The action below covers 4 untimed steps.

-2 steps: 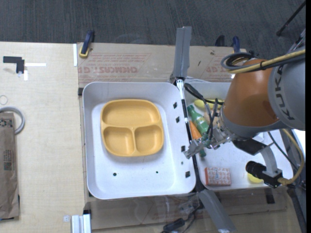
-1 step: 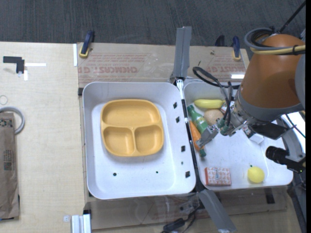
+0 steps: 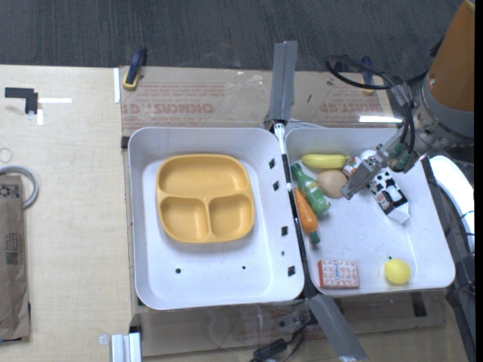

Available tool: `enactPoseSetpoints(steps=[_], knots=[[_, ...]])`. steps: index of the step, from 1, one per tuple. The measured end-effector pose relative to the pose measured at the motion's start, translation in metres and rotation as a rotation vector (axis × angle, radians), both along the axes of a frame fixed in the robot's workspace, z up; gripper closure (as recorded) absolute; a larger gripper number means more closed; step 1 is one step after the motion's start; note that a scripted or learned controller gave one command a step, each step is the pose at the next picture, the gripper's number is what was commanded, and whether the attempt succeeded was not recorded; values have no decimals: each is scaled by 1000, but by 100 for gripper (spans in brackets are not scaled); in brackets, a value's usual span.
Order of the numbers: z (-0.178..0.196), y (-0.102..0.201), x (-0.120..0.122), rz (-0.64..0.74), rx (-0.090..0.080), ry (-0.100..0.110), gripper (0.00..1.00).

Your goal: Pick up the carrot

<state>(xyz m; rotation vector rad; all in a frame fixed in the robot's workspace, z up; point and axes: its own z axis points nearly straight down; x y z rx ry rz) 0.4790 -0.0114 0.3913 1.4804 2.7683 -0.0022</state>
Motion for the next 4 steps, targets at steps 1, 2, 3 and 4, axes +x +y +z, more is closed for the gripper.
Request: enactPoseSetpoints(steps=[1,2,3,4], knots=[[-179,24,-1,156,2,4,0],[-179,24,-1,156,2,4,0],[-170,23,0,152,1,3,100],[-200,-35,-2,201,2,4,100]])
